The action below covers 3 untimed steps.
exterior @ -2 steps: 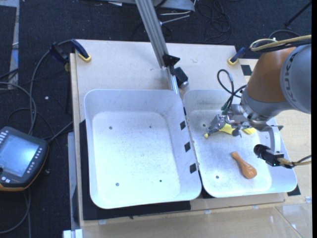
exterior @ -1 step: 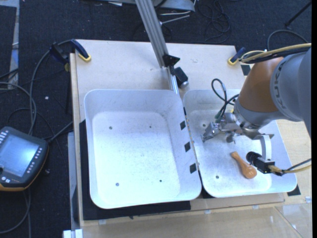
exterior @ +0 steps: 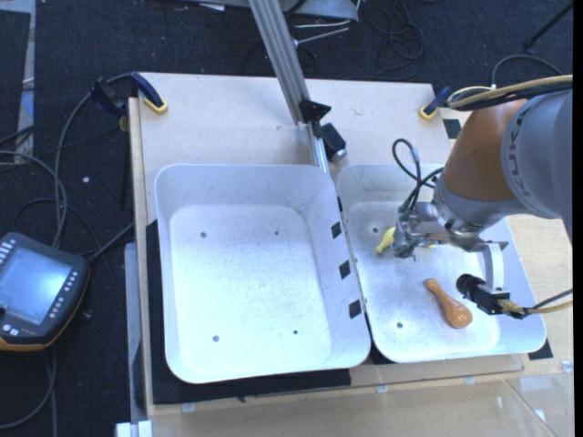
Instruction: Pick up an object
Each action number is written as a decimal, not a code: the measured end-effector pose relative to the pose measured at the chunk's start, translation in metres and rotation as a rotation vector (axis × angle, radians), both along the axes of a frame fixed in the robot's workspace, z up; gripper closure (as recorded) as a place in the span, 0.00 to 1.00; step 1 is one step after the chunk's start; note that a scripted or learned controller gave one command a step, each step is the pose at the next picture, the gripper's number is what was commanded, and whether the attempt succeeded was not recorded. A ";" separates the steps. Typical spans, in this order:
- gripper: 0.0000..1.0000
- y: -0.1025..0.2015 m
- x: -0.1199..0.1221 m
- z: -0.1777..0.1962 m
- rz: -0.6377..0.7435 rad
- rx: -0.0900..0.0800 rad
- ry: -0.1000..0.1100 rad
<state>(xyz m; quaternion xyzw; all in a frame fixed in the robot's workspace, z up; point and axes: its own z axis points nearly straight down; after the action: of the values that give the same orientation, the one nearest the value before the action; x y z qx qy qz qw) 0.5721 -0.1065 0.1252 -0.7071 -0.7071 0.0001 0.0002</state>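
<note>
near the front of the right bin lies an orange-brown piece, well apart from the gripper. farther back, the gripper sits low at a small yellow object, which rests on the bin floor just left of it; whether the pincer is wide, narrow or closed on it i cannot tell, as the wrist blocks the tips. the risk: the object seems off-centre, so the tips may nudge it left and close on nothing. the left bin lies beyond reach.
</note>
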 end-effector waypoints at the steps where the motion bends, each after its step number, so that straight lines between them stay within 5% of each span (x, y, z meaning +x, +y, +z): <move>1: 1.00 -0.006 0.003 0.060 0.000 -0.001 -0.005; 3: 1.00 -0.015 0.008 0.127 0.000 0.000 -0.001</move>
<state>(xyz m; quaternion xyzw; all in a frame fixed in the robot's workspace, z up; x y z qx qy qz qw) 0.5803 -0.1217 0.2527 -0.7070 -0.7072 -0.0003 -0.0004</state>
